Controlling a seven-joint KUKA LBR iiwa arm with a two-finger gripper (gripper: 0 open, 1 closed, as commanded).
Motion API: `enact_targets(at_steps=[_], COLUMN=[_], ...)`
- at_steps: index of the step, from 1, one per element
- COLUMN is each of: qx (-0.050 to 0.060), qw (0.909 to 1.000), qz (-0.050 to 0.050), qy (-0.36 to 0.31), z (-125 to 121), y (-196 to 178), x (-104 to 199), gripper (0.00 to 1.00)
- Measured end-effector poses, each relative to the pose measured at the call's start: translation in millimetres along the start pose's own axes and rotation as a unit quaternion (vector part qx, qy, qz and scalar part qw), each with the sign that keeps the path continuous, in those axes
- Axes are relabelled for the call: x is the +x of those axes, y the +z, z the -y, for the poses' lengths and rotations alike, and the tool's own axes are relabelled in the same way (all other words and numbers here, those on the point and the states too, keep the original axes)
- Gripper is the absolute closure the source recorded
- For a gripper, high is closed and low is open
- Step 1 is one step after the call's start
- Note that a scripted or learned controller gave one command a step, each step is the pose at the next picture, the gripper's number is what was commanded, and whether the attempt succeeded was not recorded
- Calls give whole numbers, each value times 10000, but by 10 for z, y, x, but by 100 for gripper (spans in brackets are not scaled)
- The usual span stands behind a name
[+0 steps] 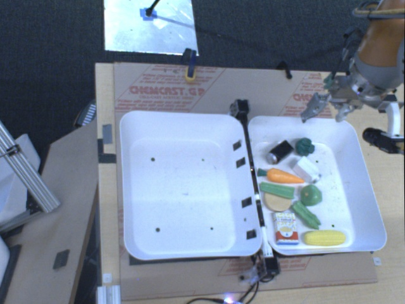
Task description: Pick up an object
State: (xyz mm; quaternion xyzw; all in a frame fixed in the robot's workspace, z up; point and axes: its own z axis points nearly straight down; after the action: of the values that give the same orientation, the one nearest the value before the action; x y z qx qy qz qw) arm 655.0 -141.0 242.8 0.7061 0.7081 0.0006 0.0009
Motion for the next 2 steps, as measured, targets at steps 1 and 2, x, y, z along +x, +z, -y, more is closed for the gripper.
enact_targets(at_steps=[1,2], qx=[54,7], qw=[10000,10000], qz=[-5,-21], qy=[24,-39], z=[-14,-142], y=[1283,1599], x=[-442,389], gripper=[0,0])
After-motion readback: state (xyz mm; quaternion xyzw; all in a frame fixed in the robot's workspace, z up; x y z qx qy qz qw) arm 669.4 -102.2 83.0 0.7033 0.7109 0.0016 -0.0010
